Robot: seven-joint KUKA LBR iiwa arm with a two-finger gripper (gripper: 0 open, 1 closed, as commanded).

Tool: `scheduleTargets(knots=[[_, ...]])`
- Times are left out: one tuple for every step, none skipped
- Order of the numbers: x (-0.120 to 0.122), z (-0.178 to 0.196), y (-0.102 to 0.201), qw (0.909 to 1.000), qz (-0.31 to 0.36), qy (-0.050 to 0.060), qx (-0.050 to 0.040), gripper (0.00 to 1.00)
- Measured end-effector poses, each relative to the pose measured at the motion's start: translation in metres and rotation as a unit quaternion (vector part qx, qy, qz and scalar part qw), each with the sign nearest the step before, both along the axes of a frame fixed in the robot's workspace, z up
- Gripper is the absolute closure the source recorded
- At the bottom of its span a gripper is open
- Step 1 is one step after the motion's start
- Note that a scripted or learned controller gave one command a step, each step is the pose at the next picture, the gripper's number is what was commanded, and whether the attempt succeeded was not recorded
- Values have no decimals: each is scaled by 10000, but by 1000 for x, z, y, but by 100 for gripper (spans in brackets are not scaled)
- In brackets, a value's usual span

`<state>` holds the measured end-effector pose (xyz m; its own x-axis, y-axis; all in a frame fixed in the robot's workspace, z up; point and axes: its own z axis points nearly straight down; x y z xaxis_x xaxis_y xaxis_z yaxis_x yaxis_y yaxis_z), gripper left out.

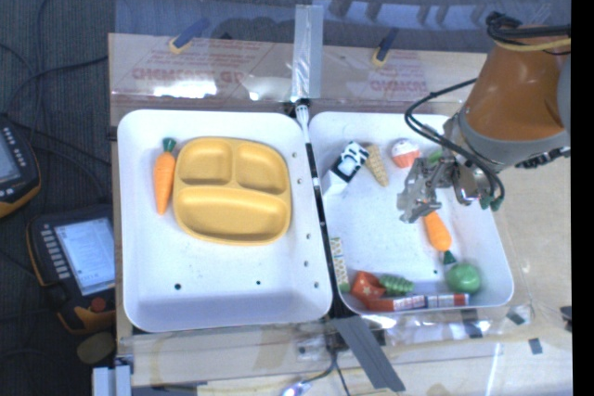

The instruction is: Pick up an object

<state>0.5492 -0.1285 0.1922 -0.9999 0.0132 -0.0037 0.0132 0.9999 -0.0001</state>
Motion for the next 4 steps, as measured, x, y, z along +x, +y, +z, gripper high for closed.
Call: scheduleTargets(knots=[[7, -59, -88, 9807, 1954, 11, -6, 100], [7, -59, -88, 9807, 1954, 10, -6, 0], [-15, -102, -69, 9878, 1559, -42, -32, 0], [-13, -91, -69, 9877, 1562, -53, -48, 100]])
